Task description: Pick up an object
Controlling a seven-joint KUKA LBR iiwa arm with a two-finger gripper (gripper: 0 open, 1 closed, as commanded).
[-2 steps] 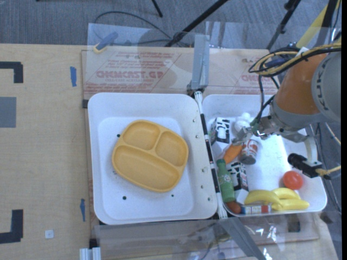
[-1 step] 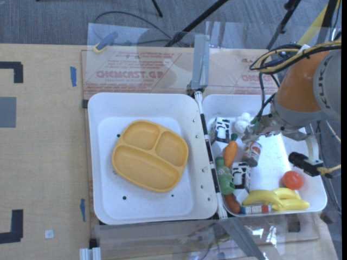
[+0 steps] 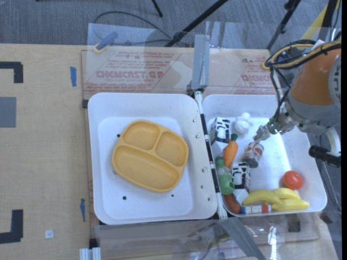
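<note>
Grey carpet floor w/ tripod legs, wood bench.

Small can tilted in right bin

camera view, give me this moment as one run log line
phase: reaching | gripper: over right bin, nothing seen held | nearest: small can | left bin: yellow divided plate
</note>
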